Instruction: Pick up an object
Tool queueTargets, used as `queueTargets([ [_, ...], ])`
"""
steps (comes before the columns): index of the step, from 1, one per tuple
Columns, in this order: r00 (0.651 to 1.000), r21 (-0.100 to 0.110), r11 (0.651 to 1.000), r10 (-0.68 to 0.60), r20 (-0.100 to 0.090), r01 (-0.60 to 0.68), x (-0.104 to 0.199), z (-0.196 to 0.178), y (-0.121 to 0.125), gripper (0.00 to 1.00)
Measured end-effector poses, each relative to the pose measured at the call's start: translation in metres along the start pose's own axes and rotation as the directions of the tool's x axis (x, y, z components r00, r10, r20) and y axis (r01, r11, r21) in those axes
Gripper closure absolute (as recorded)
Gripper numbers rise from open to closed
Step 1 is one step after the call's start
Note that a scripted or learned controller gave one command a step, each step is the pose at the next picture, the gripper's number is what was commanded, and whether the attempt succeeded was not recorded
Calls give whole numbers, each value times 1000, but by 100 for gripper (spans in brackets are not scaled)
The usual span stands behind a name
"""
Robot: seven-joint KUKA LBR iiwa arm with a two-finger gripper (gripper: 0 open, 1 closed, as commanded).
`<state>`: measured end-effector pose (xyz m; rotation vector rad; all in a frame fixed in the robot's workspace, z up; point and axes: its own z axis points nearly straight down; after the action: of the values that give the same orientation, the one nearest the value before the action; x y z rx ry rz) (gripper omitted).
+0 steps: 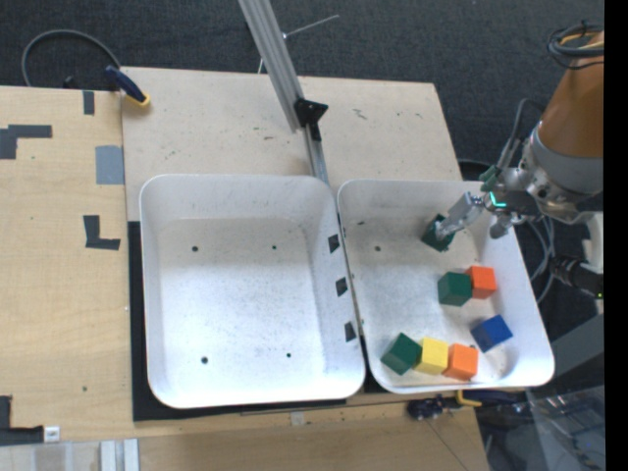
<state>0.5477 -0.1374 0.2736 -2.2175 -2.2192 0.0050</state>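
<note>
My gripper (pixel 474 228) hangs over the far part of the right bin (pixel 392 199), with its two fingers spread apart and nothing between them. The left fingertip (pixel 449 227) sits right at a small dark green block (pixel 434 236); I cannot tell whether they touch. Nearer the front lie a green block (pixel 454 288) touching an orange block (pixel 483 281), and a blue block (pixel 491 332). Along the front wall a green block (pixel 400 352), a yellow block (pixel 433 355) and another orange block (pixel 461 360) stand in a row.
The left bin (pixel 157 263) lies beside the right one, its rim meeting it at the middle. A slanted metal rail (pixel 280 57) crosses the bench behind the bins. Cables hang at the right by the arm (pixel 574 116).
</note>
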Motion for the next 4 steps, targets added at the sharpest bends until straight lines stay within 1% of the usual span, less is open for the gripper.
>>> queueTargets([
  [1,1000,-4,1000,-2,1,2,0,-2,1,0],
  [2,1000,3,1000,0,0,0,-1,62,-4,0],
  [3,1000,4,1000,0,0,0,-2,127,-6,0],
  [4,1000,-24,1000,-1,8,1,-3,154,0,0],
])
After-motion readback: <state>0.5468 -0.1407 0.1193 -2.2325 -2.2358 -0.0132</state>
